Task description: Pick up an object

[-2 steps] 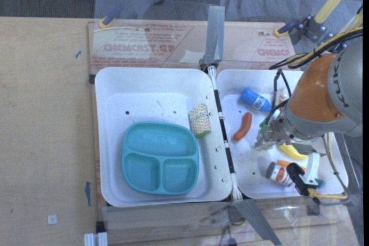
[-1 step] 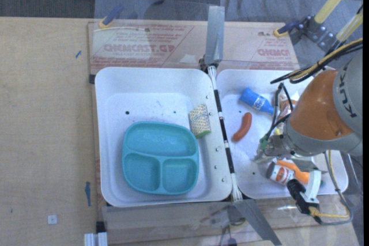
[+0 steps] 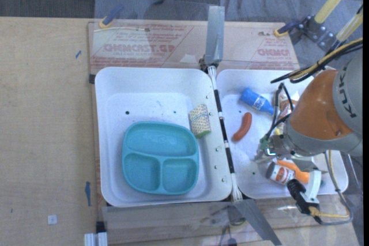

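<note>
A red sausage (image 3: 242,126) and a blue bottle (image 3: 257,100) are seen lying in the right bin (image 3: 248,181). The gripper (image 3: 271,150) is lowered nearby; its grasp state cannot be told, being possibly hidden.

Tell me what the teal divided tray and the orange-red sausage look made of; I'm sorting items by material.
The teal tray looks like moulded plastic: one even colour, smooth rounded compartment walls and a soft sheen. The sausage looks like toy plastic or rubber, with a uniform orange-red skin and a slight gloss; which one cannot be told.
</note>
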Tool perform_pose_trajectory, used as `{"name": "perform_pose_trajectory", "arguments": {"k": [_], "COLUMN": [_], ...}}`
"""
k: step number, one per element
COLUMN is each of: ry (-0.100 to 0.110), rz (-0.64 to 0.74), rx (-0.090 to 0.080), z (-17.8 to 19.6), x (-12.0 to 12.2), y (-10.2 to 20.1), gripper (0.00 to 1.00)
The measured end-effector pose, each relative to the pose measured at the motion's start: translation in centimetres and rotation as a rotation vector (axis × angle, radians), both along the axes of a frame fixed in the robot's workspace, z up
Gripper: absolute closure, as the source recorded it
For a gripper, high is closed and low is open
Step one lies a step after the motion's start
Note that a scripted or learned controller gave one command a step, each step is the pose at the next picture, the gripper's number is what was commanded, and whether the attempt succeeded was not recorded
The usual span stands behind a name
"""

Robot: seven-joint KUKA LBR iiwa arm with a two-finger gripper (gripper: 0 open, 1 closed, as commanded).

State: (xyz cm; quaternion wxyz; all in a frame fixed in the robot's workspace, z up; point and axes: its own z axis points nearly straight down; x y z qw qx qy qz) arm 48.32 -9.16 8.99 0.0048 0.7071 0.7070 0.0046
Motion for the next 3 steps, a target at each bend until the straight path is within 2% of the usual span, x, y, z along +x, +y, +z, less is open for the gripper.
{"name": "perform_pose_trajectory", "arguments": {"k": [1,2,3], "ry": [0.000,0.003,0.004], "rz": [0.003,0.001,0.001], "rx": [-0.003,-0.003,0.000], "z": [0.0,0.0,0.0], "x": [7.2,8.7,4.6], "y": [-0.3,-0.4,0.0], "gripper": [0.00,0.00,0.00]}}
